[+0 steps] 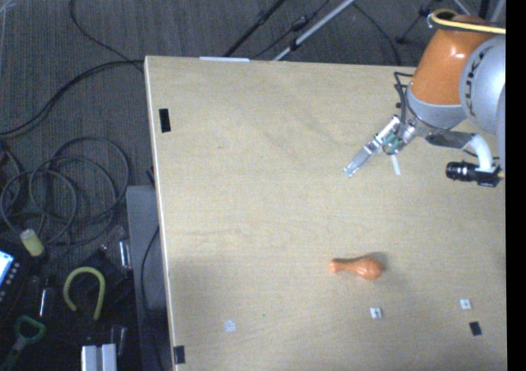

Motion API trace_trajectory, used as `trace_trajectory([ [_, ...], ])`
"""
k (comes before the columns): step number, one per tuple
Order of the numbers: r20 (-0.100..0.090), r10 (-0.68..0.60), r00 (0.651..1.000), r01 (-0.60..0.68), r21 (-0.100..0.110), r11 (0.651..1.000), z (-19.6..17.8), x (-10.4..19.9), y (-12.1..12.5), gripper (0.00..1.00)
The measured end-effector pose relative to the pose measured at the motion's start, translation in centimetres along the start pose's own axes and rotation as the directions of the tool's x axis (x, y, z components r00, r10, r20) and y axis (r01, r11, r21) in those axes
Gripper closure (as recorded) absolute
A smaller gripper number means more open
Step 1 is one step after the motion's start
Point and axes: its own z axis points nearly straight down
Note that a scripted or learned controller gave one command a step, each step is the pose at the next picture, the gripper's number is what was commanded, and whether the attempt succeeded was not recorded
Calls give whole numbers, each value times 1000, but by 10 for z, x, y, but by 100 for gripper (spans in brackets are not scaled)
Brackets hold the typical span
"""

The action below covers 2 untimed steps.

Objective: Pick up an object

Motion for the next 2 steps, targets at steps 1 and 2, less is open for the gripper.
trace_trajectory([
  [1, 0, -53, 999, 53, 1, 999, 42, -7, 16, 0],
  [2, 4, -53, 999, 53, -1, 999, 31, -8, 17, 100],
])
